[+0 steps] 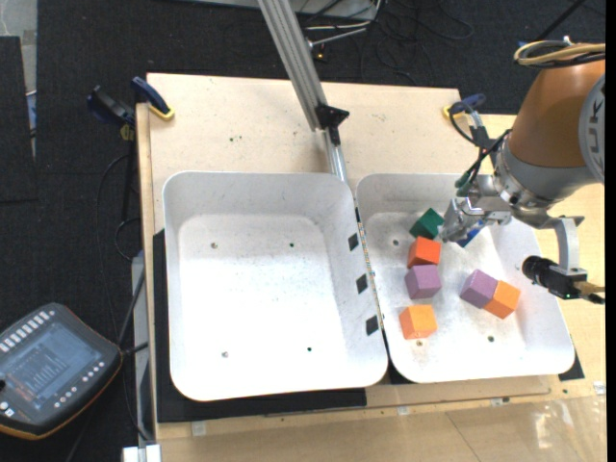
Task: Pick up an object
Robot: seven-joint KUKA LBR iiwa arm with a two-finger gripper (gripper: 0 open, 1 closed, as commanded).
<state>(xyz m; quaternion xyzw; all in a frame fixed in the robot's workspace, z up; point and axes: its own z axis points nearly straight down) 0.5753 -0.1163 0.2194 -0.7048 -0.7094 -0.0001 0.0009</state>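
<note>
Count: two white bins, left bin [255, 287] and right bin [539, 349]. Six blocks: three orange [424, 252] [418, 321] [503, 300], two purple [423, 281] [478, 288], one green [427, 223]. Two blue-yellow clamps [149, 97] [466, 107] at counter [241, 114] corners.

White bins [192, 200] hold orange [418, 321], purple [423, 281] and green blocks [426, 223].

Arm [563, 114]: broad rounded orange band over a grey shell, smooth and glossy.
Cable [558, 51]: pale yellowish loop across the top of the orange section.
Wrist [525, 186]: grey ring, thin dark and green wires along its left side.
Gripper [465, 221]: small, silver-grey metal, a blue spot near the tip.
Side bracket [563, 258]: grey strut carrying a black cylindrical unit.
</note>
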